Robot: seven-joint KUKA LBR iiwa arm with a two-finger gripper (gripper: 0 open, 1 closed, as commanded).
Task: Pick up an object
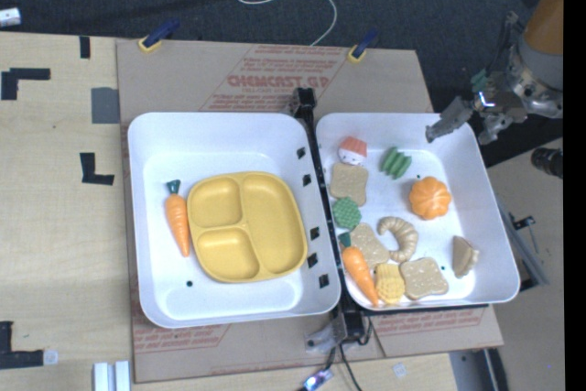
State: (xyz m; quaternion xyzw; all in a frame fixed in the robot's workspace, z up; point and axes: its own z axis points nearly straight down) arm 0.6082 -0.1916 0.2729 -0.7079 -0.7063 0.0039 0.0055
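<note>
Gripper: the gripper [464, 118] hangs above the right bin's [490, 224] upper right corner, fingers spread apart with nothing between them.
Orange fruit: a round, ribbed orange fruit [428, 198] lies in the right bin, below and left of the gripper.
Green piece: a small ridged green piece [396, 163] sits up and left of the orange fruit.
Croissant: a pale curved croissant [399, 234] lies below and left of the orange fruit.
Left bin: the left bin [151, 142] holds a yellow divided plate [245, 225] and a carrot [177, 217].
</note>
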